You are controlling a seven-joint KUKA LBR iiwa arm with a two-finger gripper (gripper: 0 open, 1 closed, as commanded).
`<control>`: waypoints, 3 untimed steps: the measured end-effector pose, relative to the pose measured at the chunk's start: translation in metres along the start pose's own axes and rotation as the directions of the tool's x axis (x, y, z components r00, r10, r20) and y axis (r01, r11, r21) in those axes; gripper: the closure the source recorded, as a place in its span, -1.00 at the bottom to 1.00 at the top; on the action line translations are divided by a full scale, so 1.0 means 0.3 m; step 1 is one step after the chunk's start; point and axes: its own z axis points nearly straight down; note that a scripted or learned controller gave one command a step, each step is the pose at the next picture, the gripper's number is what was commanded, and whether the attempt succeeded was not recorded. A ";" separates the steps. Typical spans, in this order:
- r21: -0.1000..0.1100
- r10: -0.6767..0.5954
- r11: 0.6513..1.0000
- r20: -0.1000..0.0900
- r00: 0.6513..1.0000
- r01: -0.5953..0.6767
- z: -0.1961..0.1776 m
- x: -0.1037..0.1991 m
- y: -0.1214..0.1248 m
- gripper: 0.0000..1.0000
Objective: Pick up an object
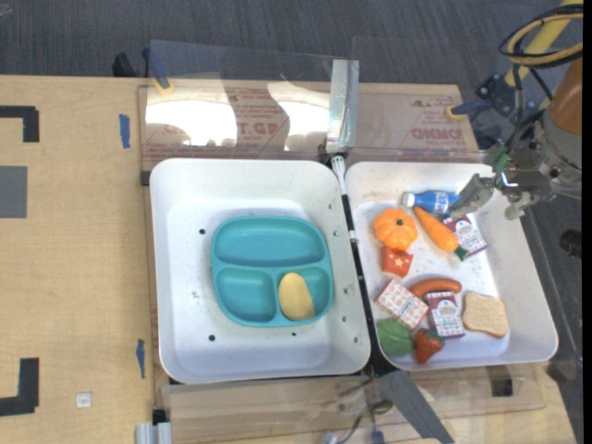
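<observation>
Fingers (474,192) hover just right of blue bottle (431,200).

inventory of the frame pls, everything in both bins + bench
bins: 2, white, side by side on the bench
divided plate: 1, teal, left bin
potato: 1, yellow, plate's lower right compartment
pumpkin: 1, orange, right bin
carrot: 1, orange, beside the pumpkin
bottle: 1, blue and white, right bin's far end
strawberry: 1, red, below the pumpkin
sausage: 1, red-brown, right bin's middle
bread slice: 1, tan, right bin's near right
small cartons: 3, white and red, right bin
green item: 1, near left corner, type unclear
gripper: 1, grey, over the right bin's far end
</observation>
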 end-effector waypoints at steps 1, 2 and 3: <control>-0.002 0.408 0.913 0.000 0.913 -0.408 -0.091 0.017 0.055 -1.00; 0.010 0.379 0.925 0.003 0.926 -0.379 0.333 0.027 -0.060 -1.00; -0.004 0.262 0.965 -0.001 0.965 -0.262 0.583 0.052 0.139 -1.00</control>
